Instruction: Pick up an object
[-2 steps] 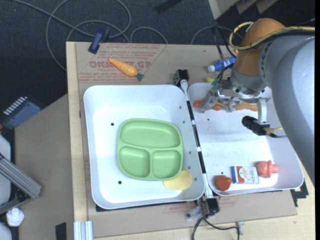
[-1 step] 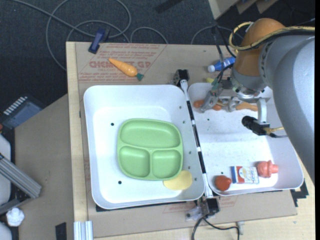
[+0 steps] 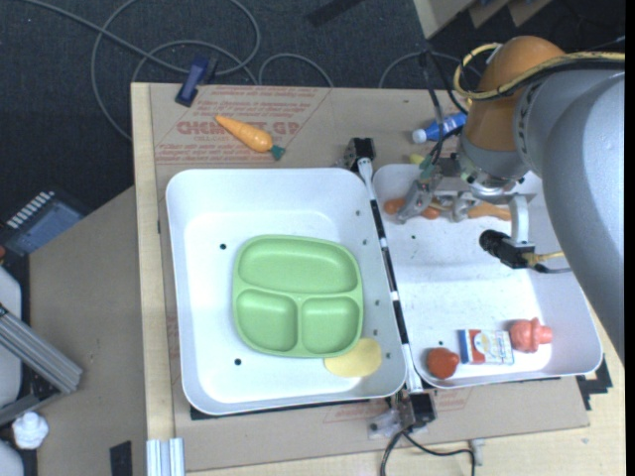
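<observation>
Gripper (image 3: 437,204) down in the far corner of the right bin (image 3: 476,286), close to the edge shared with the left bin (image 3: 198,266). Opening impossible to judge from this slant; nothing plainly seen in its hold. Orange toy piece (image 3: 395,206) just beside it on the view's left, hard against the bin wall. More orange peeking out on the other side, perhaps the same thing passing underneath, perhaps not. Likely target, judging by nearness.

Elsewhere in the right bin, along the near edge and well apart from the gripper: red ball-like toy (image 3: 442,363), small printed carton (image 3: 484,346), red-orange figure (image 3: 529,334), the three just beside one another. In the left bin: green divided plate (image 3: 298,296), with a pale yellow slice (image 3: 353,360) touching its near rim. Outside the bins, on the cardboard (image 3: 298,107): toy carrot (image 3: 246,134), untouched.

Risks, offered as judgement only:
- Orange toy piece tucked into a corner, with little room to get around it. Hence a likely closing on air or on the sloped wall.
- A glancing touch, apt to shove the piece deeper into the corner or ride it up the wall.
- Thin, low shape, easy to pinch by the tip alone and lose on the lift.
- Pressing too deep: contact with the bin floor, bin nudged out of place.
- Hold unconfirmed, so no counting the pick as done.
</observation>
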Robot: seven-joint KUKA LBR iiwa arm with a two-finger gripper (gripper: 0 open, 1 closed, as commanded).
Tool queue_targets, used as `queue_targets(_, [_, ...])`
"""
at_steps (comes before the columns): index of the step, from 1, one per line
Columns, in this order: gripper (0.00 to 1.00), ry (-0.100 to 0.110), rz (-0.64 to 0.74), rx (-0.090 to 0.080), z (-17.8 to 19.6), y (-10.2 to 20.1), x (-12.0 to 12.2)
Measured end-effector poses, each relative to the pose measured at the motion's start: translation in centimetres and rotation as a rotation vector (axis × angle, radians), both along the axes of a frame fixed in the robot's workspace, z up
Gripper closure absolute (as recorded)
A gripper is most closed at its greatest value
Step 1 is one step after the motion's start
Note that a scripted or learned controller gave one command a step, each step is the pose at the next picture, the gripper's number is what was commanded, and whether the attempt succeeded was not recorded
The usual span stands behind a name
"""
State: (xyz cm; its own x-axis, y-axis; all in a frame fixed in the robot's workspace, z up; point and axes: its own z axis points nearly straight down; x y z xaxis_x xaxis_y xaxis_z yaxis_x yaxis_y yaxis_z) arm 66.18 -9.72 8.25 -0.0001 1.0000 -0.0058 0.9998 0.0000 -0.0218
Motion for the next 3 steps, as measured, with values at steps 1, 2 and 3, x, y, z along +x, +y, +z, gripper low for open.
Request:
queue_targets(1, [0.0, 0.0, 0.002, 0.004, -0.04, -0.24, 0.01])
queue_targets(2, [0.0, 0.0, 0.0, 0.001, -0.01, -0.1, 0.0])
queue_targets(3, [0.0, 0.0, 0.0, 0.001, 0.0, -0.08, 0.01])
